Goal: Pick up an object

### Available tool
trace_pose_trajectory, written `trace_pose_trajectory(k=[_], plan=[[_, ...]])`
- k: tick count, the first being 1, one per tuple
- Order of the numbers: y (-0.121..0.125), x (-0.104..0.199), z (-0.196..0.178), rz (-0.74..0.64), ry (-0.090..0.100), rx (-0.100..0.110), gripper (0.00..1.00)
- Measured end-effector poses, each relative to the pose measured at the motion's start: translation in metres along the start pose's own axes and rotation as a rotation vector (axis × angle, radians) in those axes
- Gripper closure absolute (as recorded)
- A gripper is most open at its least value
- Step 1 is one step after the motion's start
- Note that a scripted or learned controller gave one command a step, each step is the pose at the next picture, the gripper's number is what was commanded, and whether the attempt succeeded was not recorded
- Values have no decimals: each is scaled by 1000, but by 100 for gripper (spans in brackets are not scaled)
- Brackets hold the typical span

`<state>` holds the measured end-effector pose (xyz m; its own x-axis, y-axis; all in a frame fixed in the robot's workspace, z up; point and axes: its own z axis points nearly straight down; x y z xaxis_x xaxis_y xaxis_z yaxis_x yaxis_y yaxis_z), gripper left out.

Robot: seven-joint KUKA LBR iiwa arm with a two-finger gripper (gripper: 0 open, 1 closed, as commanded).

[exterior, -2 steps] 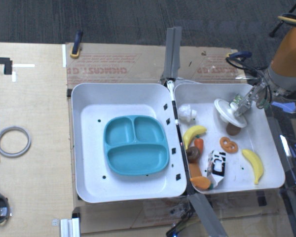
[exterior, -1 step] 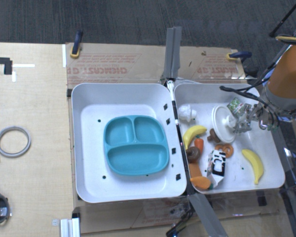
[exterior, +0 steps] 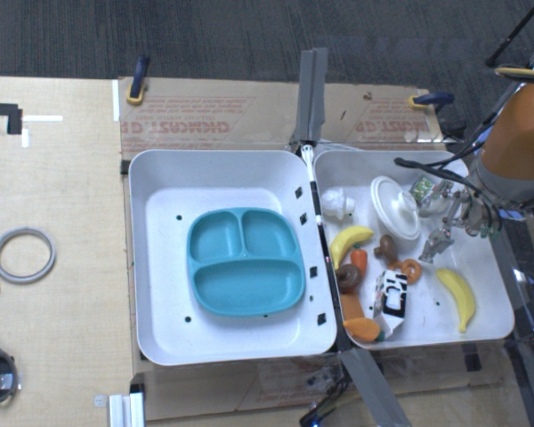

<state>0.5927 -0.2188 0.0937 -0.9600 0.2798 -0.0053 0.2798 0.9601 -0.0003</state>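
Gripper point(exterior: 438, 241) hovers over the right bin point(exterior: 498, 327) — orange ring point(exterior: 410, 270) just beside.

My arm point(exterior: 516, 140) comes in from the right edge of the frame, its orange band showing at the upper right and the grey wrist below it angling down and to the left. Dark cables loop off the wrist toward the left. My gripper point(exterior: 438, 243) hangs at the right middle of the frame, its metal fingers point(exterior: 442, 235) pointing down and to the left. Their tips stand slightly apart, with nothing between them, and the fingers look parted rather than closed
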Motion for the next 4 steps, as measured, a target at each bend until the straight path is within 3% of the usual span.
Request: trace_pose_trajectory(k=[1, 2, 3, 4], plan=[[44, 89, 1, -56, 4, -1, 0], [78, 137, -5, 89, -22, 10, 0], [-31, 96, -31, -44, 2, 0, 0], [-29, 90, 1, -75, 4, -1, 0]])
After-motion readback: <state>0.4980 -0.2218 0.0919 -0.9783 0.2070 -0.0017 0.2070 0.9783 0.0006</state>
